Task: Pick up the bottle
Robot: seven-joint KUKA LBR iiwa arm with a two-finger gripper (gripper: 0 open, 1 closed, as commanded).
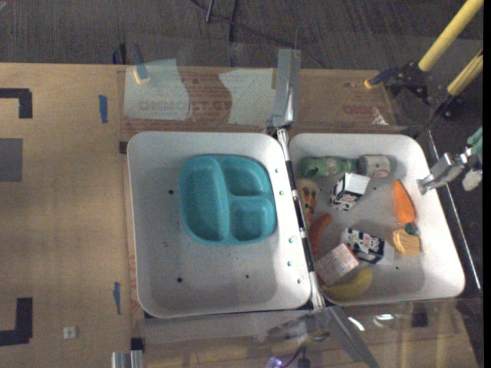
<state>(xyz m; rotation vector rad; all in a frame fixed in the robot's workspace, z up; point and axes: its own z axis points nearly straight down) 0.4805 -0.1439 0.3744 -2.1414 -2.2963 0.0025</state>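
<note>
Here, in the camera view, the gripper [439, 176] hangs at the right edge of the frame beside the right bin's rim [449, 240], finger spacing impossible to tell, presumably staged for descent toward the green bottle [325, 166] lying among clutter at that bin's upper left.

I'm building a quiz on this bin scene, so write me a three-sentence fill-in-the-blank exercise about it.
1. The teal divided plate lies in the ____ bin.
2. The green bottle lies in the right bin, along its ____ wall.
3. The banana lies at the right bin's ____ edge.

Missing words: left; far; near
</note>
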